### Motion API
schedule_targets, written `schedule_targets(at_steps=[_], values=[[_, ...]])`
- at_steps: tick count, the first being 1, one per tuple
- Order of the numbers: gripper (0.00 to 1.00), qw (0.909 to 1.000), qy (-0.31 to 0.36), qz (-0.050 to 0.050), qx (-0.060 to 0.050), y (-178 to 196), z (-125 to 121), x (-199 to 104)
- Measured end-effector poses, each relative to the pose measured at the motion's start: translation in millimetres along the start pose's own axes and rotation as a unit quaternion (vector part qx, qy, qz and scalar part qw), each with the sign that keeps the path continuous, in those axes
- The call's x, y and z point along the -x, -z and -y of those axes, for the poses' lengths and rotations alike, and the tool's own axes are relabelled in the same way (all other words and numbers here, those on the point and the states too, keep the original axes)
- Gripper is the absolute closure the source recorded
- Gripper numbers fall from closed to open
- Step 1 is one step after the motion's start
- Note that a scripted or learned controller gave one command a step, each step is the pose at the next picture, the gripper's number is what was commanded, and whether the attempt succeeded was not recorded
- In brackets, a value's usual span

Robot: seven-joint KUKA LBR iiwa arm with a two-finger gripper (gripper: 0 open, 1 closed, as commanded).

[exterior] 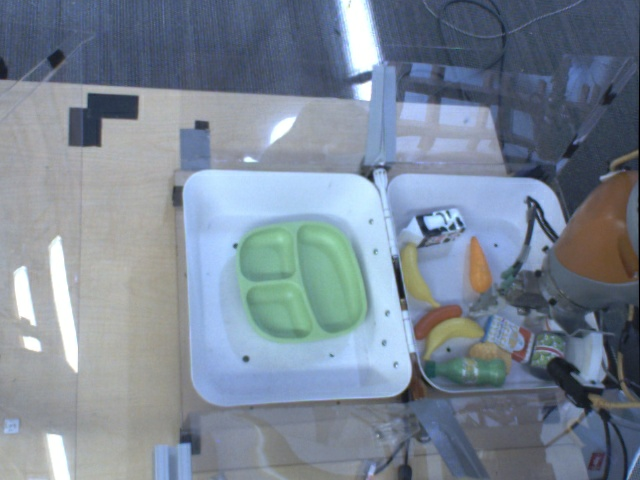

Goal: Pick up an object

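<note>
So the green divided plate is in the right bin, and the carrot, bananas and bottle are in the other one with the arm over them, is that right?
Not quite. The camera view shows the green plate in the left bin, not the right. The carrot, bananas and bottle lie in the right bin, with the arm over them.

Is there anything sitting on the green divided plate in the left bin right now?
No, the green divided plate in the left bin has all three compartments bare; the toy foods lie in the right bin.

Bins smooth white plastic; tray matt green, probably plastic; bench pale wood.
</note>
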State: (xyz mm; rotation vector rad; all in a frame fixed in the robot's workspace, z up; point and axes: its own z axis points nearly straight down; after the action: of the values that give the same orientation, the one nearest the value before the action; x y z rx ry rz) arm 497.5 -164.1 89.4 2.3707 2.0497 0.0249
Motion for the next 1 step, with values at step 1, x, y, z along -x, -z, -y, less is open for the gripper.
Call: schedule_targets(at_steps=[1], values=[[0.0,0.9989,0.046,0.003,-0.002,-2.2,-66.1,-27.1]])
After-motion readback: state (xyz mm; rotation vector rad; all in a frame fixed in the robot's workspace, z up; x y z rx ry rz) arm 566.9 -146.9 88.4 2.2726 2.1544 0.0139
